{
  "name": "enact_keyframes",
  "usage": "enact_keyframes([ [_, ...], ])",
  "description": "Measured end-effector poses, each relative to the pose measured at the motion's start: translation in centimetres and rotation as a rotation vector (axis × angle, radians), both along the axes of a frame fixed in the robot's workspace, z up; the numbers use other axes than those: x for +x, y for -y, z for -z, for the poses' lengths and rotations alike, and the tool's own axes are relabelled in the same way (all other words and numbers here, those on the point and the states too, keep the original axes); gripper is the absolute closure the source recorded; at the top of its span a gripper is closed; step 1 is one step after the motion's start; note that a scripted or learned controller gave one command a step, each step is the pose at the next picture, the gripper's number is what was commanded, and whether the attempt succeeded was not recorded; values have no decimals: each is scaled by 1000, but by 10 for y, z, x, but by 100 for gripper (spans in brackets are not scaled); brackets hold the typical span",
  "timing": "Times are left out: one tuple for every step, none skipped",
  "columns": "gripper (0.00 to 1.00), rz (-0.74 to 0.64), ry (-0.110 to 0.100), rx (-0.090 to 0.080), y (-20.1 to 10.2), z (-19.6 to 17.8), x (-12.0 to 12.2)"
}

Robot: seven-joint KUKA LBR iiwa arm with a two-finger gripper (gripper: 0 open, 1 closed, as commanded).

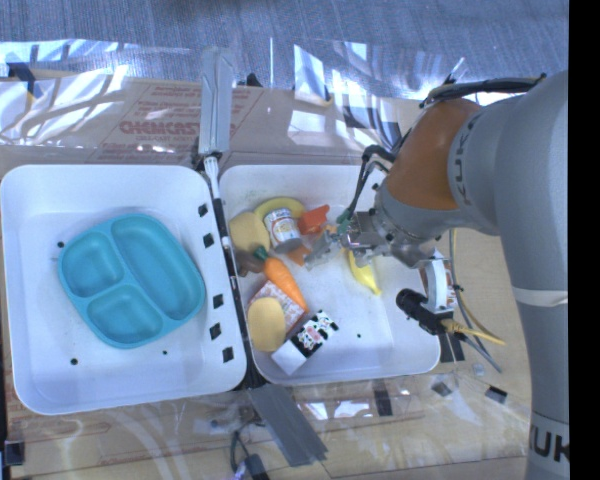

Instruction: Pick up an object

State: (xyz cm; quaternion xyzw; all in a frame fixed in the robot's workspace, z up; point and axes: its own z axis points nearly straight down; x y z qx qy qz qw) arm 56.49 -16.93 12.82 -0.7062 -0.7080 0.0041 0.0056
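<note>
The gripper (332,240) sits low in the right bin (400,353), near the middle of the frame, among a cluster of toy foods. Whether it is clenched or released cannot be told from this angle, and nothing is clearly seen held by it. Just to its left stand a small jar with a label (283,228) and an orange-red piece (314,217); a yellow banana (365,272) lies just to its right, under the wrist. Further left, a toy carrot (282,278) lies on a slant, with a pale yellow round piece (244,231) above it and another pale yellow rounded piece (264,323) below. A small black-and-white cow-patterned carton (310,338) lies near the bin's lower edge. The grey arm (500,158) with its orange band (430,158) reaches in from the right side of the frame. The left bin (30,368) holds a blue divided plate (130,278), well apart from the gripper.
</note>
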Motion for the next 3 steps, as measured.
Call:
enact_keyframes([
  [0,-77,16,-1,9,33,43],
  [0,-19,15,-2,-11,35,80],
  [100,-24,15,-2,-12,24,81],
])
